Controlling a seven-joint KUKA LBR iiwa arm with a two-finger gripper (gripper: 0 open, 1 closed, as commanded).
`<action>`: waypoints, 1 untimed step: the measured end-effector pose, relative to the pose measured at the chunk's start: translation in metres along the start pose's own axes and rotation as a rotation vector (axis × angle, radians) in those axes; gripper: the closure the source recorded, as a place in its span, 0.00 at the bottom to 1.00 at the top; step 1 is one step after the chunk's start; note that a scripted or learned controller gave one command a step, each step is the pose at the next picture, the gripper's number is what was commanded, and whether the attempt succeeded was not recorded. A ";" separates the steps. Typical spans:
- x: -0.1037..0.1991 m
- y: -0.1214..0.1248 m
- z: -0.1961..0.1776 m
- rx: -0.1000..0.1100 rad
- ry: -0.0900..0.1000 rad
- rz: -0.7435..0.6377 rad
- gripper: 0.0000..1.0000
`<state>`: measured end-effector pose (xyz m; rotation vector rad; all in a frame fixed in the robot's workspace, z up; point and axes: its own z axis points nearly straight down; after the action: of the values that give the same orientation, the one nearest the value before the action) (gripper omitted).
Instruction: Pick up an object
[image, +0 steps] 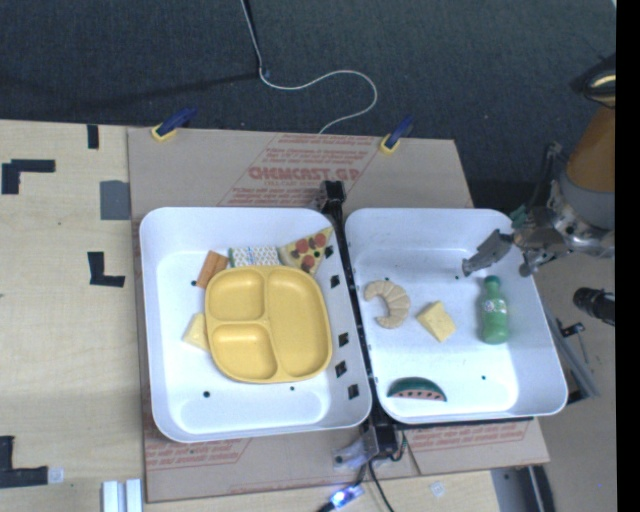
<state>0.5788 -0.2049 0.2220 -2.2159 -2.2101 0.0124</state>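
Observation:
The right bin (400, 228) holds a green bottle (492, 310) lying near its right side, a yellow cheese wedge (436, 321), a tan croissant (388, 302) and a watermelon slice (418, 390) near the front rim. My gripper (506, 252) hangs over the bin's right edge, just above and behind the green bottle. Its two fingers stand spread apart with nothing between them. The arm's orange band (598, 150) shows at the far right.
The left bin (170, 330) holds a yellow divided plate (268, 323) with a pizza slice (310, 248), an orange stick (211, 268) and a yellow wedge (194, 330) around it. A white cable (320, 80) loops behind the bins on the cardboard base.

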 end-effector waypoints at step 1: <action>0.000 0.003 -0.008 -0.013 -0.003 -0.004 0.00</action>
<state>0.5817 -0.2045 0.2295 -2.2196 -2.2220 0.0020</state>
